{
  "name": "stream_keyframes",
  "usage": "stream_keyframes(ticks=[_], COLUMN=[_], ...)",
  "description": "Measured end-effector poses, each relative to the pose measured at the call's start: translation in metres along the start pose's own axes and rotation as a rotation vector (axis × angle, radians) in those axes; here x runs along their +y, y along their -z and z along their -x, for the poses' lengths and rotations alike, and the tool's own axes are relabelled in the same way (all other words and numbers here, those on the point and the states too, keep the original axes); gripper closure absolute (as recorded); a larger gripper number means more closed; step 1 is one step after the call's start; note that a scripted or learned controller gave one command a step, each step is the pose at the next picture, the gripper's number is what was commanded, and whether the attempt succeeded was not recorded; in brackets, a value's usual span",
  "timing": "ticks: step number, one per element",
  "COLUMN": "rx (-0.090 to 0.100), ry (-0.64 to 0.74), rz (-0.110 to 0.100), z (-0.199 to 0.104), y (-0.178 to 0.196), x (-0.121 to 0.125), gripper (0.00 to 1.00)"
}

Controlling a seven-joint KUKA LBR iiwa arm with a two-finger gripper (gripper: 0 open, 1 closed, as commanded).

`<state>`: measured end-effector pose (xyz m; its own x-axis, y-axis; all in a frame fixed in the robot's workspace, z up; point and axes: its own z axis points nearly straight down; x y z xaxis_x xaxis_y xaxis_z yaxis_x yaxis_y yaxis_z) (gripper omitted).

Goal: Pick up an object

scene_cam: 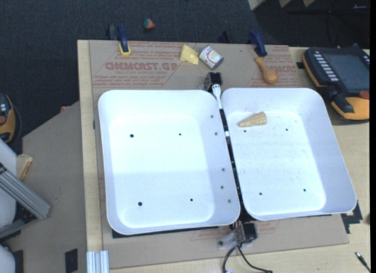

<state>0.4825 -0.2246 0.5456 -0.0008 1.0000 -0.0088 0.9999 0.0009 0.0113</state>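
Hand's grip: cannot tell — tan cone [252,119] lies loose in the right bin [294,166]

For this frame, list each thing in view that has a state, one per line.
Cone: lying on its side in the right bin, near the far left corner, tip pointing left.
Right bin: flat on the bench, holding the cone.
Left bin: flat on the bench, touching the right bin.
Yellow wedge: resting on the board behind the bins.
Wooden piece: lying on the board behind the right bin.
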Motion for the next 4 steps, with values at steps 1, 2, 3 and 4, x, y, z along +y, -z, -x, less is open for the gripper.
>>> stream_keyframes(ticks=[1,2,3,4], rx=[0.011,0.007,0.004,0.002], ry=[0.009,0.0,0.001,0.001], rz=[-0.013,-0.006,-0.002,0.003], z=[-0.086,-0.081,-0.081,-0.081], y=[-0.011,0.0,0.011,0.022], x=[-0.003,-0.002,-0.002,-0.001], gripper=[0.0,1.0,1.0,1.0])
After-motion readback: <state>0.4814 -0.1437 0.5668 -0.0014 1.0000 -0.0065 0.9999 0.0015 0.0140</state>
